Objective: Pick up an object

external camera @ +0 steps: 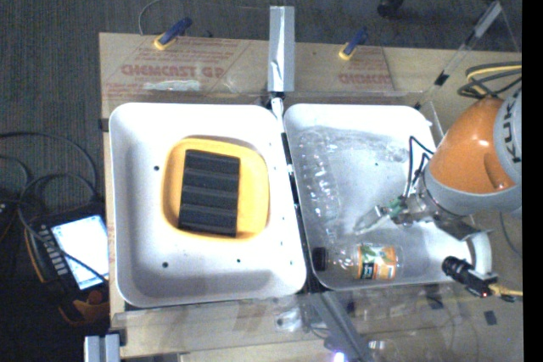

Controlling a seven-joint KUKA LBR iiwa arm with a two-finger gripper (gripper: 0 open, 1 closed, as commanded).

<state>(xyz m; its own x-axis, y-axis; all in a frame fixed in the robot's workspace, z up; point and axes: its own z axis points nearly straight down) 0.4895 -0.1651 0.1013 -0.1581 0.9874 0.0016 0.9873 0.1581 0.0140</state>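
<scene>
Gripper (pixel 379 216) of mine low in the right white bin (pixel 373 119), clench or release impossible to tell, clear plastic bottle (pixel 361 260) with orange label lying just below it, crinkled clear bottle (pixel 318 174) to its left, ridged black block on yellow sponge (pixel 216 186) well left in the other bin (pixel 136 208).

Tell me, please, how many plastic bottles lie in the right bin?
2. One clear bottle lies along the left side of the right bin. A second bottle with an orange label lies at its near edge. The arm may hide more.
</scene>
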